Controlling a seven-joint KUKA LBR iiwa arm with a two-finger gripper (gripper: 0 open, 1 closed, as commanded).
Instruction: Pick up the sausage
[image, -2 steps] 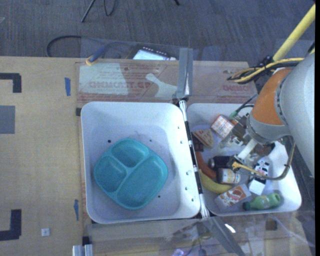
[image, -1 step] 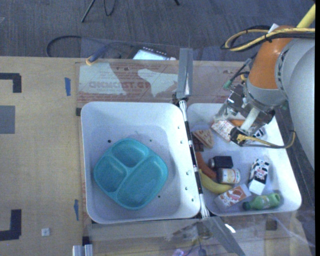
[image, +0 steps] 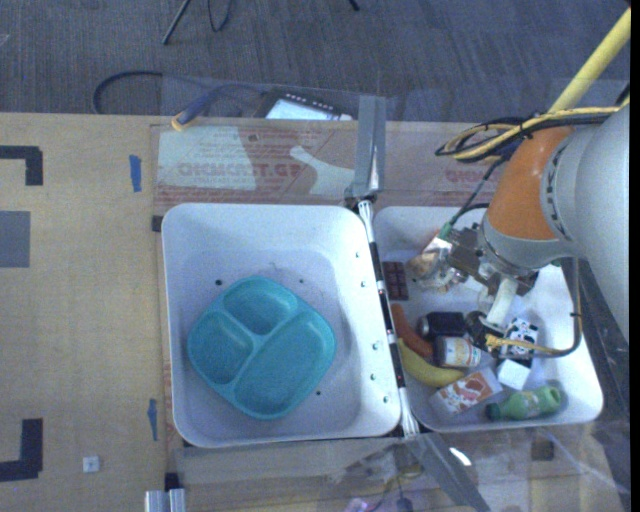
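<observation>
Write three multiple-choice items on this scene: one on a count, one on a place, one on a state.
1. How many compartments does the teal plate have?
A. three
B. five
C. one

2. Where does the banana lie?
A. on the plate
B. in the right bin
C. outside both bins

3. What state is the plate in?
A. upside down
B. piled with food
C. face up and empty

Answers:
1. A, since raised ridges split the plate into two smaller sections and one larger one.
2. B, since the banana rests among the other things near that bin's left wall.
3. C, since the hollows face the camera and nothing lies in them.
</observation>
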